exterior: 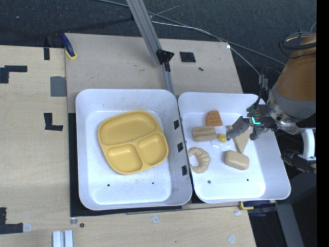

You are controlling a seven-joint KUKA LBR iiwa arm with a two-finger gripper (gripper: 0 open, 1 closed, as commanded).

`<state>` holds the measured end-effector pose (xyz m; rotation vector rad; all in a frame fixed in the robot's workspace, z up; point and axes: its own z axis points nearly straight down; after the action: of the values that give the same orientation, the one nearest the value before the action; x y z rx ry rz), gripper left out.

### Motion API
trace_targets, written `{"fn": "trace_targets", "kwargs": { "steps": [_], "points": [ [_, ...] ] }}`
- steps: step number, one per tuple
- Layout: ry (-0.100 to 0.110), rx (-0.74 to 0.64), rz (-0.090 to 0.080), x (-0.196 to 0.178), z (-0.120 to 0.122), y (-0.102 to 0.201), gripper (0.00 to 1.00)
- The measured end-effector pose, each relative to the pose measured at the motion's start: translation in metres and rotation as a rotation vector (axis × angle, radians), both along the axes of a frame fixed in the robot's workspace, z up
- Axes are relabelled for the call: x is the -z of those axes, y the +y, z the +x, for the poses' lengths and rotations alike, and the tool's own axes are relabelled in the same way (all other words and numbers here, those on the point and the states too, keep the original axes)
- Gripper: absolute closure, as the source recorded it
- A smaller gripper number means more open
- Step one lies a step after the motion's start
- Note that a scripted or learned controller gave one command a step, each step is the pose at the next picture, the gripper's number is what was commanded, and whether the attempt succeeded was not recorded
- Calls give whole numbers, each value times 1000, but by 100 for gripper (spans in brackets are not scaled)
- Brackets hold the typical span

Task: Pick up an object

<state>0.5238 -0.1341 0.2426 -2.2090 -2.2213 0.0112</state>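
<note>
Inside right bin (272, 187): five food pieces (236, 160).

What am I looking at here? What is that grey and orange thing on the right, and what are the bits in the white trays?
You are looking down at a slant from one camera fixed above a workbench. The grey and orange thing is a robot arm reaching in from the right. At its tip is a claw, the part meant to pick things up, and it hangs low over the right tray. I cannot tell from this picture whether it grips anything. In that tray lie pieces that look like toy food: a twisted pretzel, a long tan roll, a small orange-brown piece, a pale rounded lump and a tan wedge. The left tray holds a yellow divided plate with three compartments.
</note>
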Motion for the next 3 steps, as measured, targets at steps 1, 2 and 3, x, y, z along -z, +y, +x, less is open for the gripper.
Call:
{"fn": "trace_targets", "kwargs": {
  "steps": [1, 2, 3],
  "points": [
    [-2, 0, 0, -1, 1, 0, 0],
    [2, 0, 0, 49, 3, 8, 0],
    [3, 0, 0, 113, 8, 17, 0]
  ]
}}
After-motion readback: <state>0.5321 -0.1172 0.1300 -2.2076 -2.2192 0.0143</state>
